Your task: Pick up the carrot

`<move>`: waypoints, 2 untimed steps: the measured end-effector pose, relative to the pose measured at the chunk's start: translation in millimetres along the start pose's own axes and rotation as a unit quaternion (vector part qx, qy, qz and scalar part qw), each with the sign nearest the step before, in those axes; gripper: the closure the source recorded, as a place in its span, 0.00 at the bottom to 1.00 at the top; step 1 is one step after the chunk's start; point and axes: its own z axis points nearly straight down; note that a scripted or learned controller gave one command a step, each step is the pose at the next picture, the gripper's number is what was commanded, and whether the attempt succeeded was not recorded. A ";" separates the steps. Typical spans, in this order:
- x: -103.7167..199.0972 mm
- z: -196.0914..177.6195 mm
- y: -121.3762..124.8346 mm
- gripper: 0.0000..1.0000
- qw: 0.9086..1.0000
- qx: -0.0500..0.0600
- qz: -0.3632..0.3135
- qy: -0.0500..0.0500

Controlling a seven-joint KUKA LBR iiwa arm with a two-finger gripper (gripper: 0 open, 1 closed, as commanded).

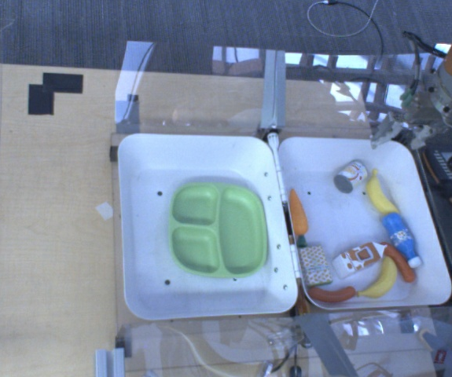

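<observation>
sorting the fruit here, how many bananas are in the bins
2, both in the right white bin: one yellow banana beside the grey can, one yellow banana at the front edge by the small carton.

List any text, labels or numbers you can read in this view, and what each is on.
No text can be read.
Carton: printed front, too blurred.
Blue bottle: label too small.
Can: markings too blurred.
Checked packet: pattern, no legible words.
Black blocks on the bench: shapes, not letters.
Carrot and green plate: unmarked.

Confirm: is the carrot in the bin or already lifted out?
In the bin. The carrot lies flat against the right bin's left wall, while the gripper sits near the far right corner.
</observation>
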 end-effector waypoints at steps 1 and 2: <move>-4.7 -4.2 6.3 0.00 1.000 -0.002 -0.018 -0.001; 89.8 126.1 -24.0 0.00 0.994 0.002 0.106 0.001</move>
